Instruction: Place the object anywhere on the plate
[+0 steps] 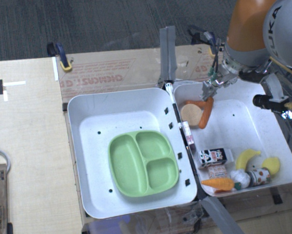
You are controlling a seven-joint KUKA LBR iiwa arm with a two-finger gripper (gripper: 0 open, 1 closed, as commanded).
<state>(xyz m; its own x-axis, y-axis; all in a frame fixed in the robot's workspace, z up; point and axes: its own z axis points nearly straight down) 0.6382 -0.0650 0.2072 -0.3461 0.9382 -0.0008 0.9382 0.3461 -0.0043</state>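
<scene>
A green plate [143, 163] with three compartments lies in the left bin [87, 146]. My gripper [209, 91] hangs over the far left corner of the right bin [271, 126]. It is shut on the top end of a long orange-red sausage-like piece [205, 114], which dangles downward at a slight slant. A round tan bun-like piece [190, 113] lies just left of that piece, against the bin's left wall. The plate holds nothing.
Along the right bin's near edge lie a small black-and-white carton [213, 157], an orange carrot [218, 184], a yellow banana [248, 157], a yellow lemon-like toy [272, 165] and some small white items [240, 176]. A divider wall [181, 131] separates the bins.
</scene>
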